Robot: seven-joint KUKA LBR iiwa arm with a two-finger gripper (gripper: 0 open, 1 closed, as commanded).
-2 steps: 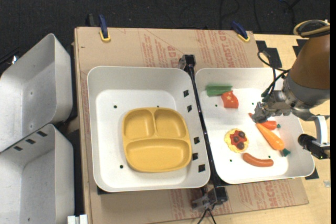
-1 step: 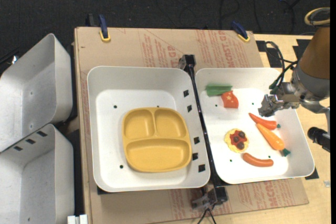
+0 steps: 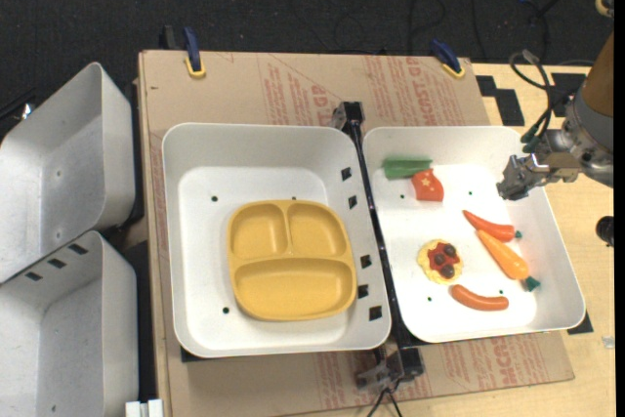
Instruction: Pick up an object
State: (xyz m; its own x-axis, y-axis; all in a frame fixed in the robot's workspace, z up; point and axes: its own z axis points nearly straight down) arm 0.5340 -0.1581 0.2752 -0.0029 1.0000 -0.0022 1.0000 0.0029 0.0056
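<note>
Hovering at the right edge of the frame, your hand (image 3: 516, 177) sits just above the upper right rim of the right white bin (image 3: 562, 239); whether it is released or clenched you cannot tell from this slant, and nothing shows in its grip. So the pick looks not yet begun: reaching down, closing and lifting all remain.

Nearest the hand, slightly below and left, lie two orange plastic carrots, the slimmer reddish one (image 3: 488, 226) above the fatter one (image 3: 505, 258), close together. Further down sits one orange-red toy sausage (image 3: 479, 299), and left of the carrots one small yellow round pastry with dark berries (image 3: 440, 259). Toward the bin's upper left you have one red toy strawberry piece (image 3: 428, 186) touching or just beside one green flat strip (image 3: 406, 168). That makes six candidate objects, all in the right bin.

Across the divider, the left white bin (image 3: 195, 161) holds one yellow three-compartment plastic tray (image 3: 291, 260). Both bins rest on the brown cardboard-covered surface (image 3: 283, 83).
</note>
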